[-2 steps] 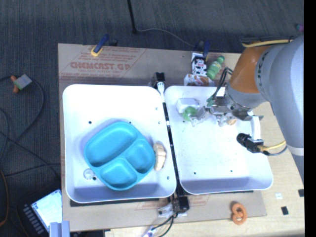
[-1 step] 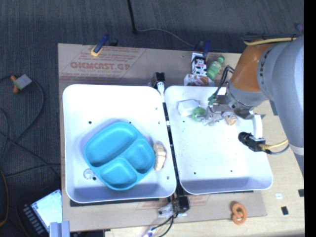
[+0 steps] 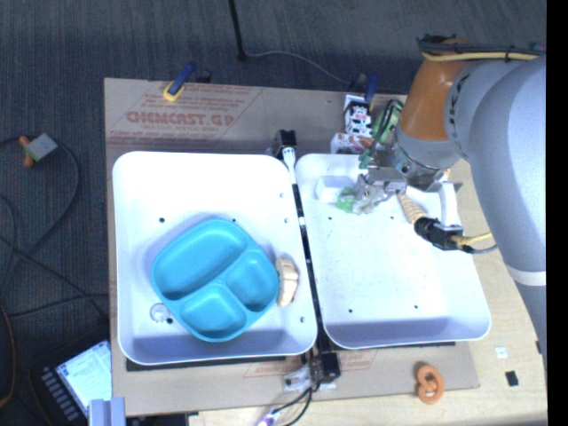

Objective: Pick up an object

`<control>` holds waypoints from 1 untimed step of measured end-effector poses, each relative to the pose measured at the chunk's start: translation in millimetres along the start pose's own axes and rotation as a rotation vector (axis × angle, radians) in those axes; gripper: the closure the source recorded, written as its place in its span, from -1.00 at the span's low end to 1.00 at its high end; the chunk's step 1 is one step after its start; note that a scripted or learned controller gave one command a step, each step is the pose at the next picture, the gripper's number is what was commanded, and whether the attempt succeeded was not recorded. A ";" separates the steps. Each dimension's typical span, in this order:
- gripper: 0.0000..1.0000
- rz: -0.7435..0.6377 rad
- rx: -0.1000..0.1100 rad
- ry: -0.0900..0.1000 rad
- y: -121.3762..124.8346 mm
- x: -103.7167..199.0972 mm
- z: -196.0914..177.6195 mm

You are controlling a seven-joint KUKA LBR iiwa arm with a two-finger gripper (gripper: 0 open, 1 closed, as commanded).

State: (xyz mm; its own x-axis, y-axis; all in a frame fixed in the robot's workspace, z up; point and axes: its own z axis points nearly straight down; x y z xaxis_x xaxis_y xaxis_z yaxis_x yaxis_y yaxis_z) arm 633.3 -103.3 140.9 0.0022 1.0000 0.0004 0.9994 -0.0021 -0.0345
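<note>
My gripper (image 3: 365,191) is low in the far left corner of the right bin (image 3: 399,313). A small green and white object (image 3: 344,203) lies right under its tip, and I cannot see whether they touch. A tan stick-like piece (image 3: 409,209) lies just right of the gripper. In the left bin (image 3: 133,185) a blue divided plate (image 3: 216,278) lies with a beige rounded object (image 3: 288,280) against its right edge and a small clear item (image 3: 160,311) at its left.
An orange ring (image 3: 429,382) lies on the bench in front of the right bin. A blue clamp (image 3: 180,80) sits at the bench's far left edge. Small printed cards (image 3: 355,122) stand behind the right bin.
</note>
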 end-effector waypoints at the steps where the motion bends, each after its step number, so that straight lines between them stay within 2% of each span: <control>1: 1.00 -0.004 -0.035 -0.001 -20.6 60.4 -43.1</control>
State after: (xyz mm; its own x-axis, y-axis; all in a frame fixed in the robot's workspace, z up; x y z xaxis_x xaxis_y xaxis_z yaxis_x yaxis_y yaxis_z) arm 614.2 -42.9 184.7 -0.0020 1.0000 -0.0006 1.0000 0.0020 0.0005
